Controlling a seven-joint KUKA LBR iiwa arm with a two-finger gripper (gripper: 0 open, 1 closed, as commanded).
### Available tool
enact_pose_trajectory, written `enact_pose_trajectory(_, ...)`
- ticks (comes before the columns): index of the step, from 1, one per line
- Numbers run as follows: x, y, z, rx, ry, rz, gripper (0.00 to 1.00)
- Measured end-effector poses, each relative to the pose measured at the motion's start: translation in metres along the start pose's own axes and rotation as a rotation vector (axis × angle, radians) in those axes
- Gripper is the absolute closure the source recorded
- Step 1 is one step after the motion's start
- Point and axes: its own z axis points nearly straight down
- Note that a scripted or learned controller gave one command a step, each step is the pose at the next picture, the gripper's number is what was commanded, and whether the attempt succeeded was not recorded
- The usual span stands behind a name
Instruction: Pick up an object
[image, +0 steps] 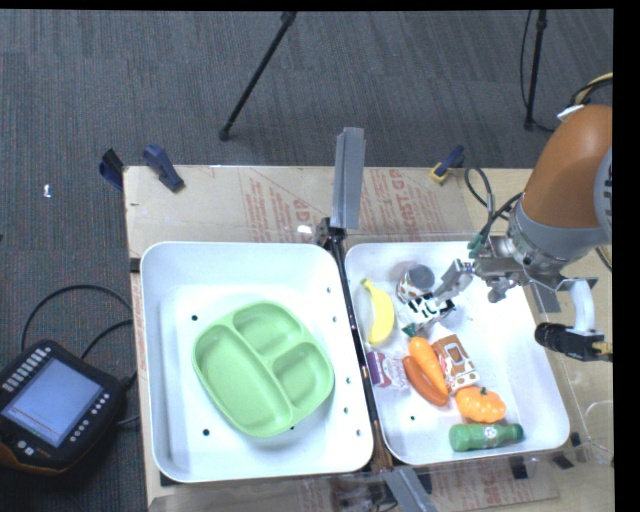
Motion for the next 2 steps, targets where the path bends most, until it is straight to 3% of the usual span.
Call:
enact_pose_trajectory(1,-0.018,0.01,0.111,0.0,0.0,-0.174,0.0)
enact_pose_trajectory(2,-0.023,-0.051,0.126,0.0,0.001,-0.167,0.0)
